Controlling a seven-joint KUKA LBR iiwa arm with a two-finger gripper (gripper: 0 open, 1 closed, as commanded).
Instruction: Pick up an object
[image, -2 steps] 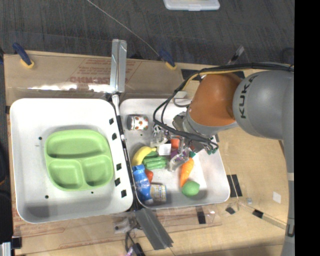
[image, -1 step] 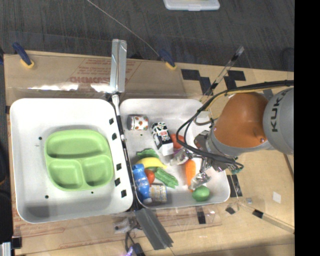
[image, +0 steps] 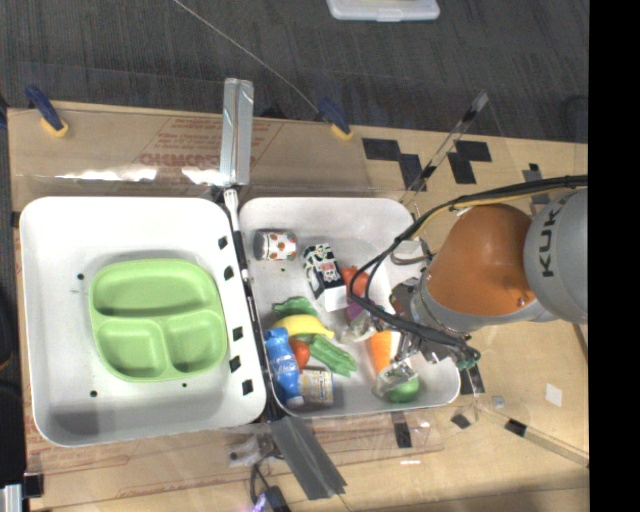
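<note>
- Left bin (image: 60, 300): 1 green divided tray (image: 157, 319).
- Right bin (image: 330, 212): banana (image: 303, 325), blue bottle (image: 281, 364), orange carrot (image: 381, 349), other small items.
- My pincer (image: 400, 375): low at a green object (image: 404, 389), near corner; grip state, cannot tell.

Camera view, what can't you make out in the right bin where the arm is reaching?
- Gripper: finger state unreadable, wrist and cables cover it.
- Green object: partly under the gripper, whether gripped unclear.
- Small can: label too small to read.
- Right bin: right wall hidden by the arm.
</note>
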